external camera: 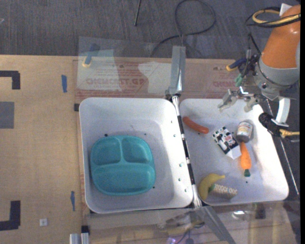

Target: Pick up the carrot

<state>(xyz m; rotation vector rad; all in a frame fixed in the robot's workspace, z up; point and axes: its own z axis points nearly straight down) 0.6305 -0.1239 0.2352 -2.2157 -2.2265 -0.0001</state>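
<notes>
The carrot (245, 159) lies in the right bin (281, 188), right of centre, long axis near vertical in the camera view, green stem end toward the near rim, just below a small can (244, 130). The gripper (237, 97) hovers over the bin's far edge, apparently spread open, holding nothing.

You've got a tan bench (38, 157) w/ black corner marks and blue tape bits; beyond its far edge, dark grey carpet (57, 24) w/ a black cable (190, 14) looping.
</notes>
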